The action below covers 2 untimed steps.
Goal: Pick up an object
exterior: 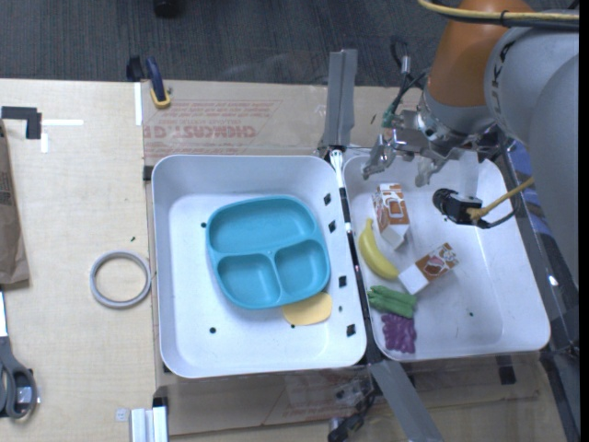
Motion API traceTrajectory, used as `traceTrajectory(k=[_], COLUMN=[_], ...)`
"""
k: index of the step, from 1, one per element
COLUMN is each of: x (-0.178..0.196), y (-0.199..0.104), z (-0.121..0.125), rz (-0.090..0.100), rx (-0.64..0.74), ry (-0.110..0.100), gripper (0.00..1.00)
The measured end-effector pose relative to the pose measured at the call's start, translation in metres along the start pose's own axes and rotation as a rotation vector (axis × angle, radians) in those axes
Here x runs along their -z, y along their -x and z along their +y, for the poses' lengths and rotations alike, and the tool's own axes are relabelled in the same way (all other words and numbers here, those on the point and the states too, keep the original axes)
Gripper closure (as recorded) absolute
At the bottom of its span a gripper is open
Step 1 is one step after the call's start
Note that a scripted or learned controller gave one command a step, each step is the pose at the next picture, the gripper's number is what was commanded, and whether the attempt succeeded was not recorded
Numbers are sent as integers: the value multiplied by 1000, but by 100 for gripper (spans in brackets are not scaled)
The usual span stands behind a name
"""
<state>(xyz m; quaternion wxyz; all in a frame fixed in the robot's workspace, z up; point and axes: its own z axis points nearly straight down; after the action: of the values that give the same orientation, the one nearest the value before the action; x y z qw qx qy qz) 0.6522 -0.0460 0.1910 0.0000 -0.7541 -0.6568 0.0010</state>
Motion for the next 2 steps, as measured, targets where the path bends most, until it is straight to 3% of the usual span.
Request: traceTrajectory(k=[1,2], x=[0,-98], y=[17,47], z=[-24,11], rz=[1,1], rx=[139,51], ry=[-1,3], gripper=[0,0])
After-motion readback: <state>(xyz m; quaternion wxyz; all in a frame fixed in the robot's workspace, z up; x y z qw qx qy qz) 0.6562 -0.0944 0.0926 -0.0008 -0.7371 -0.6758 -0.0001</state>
